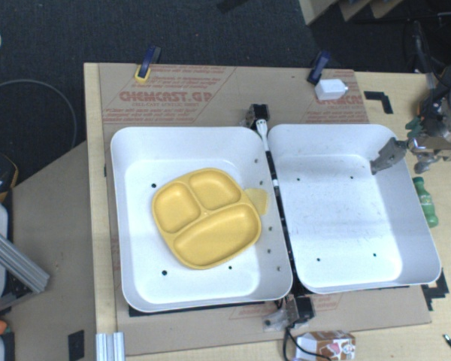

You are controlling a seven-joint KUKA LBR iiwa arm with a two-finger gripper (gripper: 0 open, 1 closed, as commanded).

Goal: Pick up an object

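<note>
Worktop (210, 89), cardboard-brown with red print, sits left of and below the end effector (406, 155). Two white bins lie on it side by side: right bin (353, 277) right under the end effector, left bin (135, 277) well to its left. White block (331, 89) on the worktop up-left of it; green item (425, 201) just below it beside the right bin's rim.

Two shallow white bins side by side — left bin (128, 201), right bin (346, 216). One yellow divided plate (205, 218) in left bin, three compartments. One small yellow piece (257, 199) touching plate's right edge. Two blue clamps at bench's far edge — left clamp (146, 64), right clamp (318, 68). One gripper (397, 153).
</note>
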